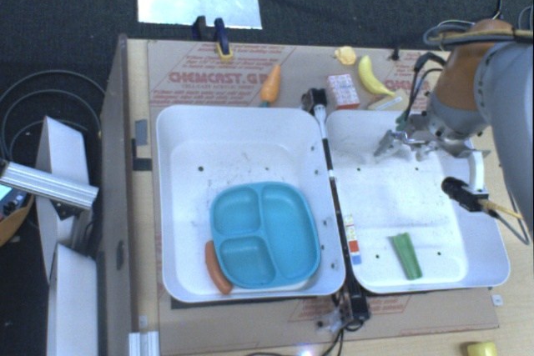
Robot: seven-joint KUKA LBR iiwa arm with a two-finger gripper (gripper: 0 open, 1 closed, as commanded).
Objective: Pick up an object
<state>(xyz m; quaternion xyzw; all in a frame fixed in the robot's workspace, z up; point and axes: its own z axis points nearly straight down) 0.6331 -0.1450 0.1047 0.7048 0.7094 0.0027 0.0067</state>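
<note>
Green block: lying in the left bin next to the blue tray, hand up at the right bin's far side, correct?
Not quite. The camera view shows the green block in the right bin, near its front edge. The blue tray sits in the left bin. The hand is as you said.

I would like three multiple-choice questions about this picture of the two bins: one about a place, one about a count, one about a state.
1. Where does the green stick lie?
A. in the right bin
B. on the blue tray
C. outside both bins

2. How many compartments has the blue tray?
A. two
B. three
C. five

3. How does the orange sausage lie?
A. on top of the tray
B. beside the tray's left edge
C. upright on its end

Answers: 1 A, it rests on the right bin's floor near the front; 2 B, ridges divide it into three; 3 B, it lies flat along the tray in the left bin.
</note>
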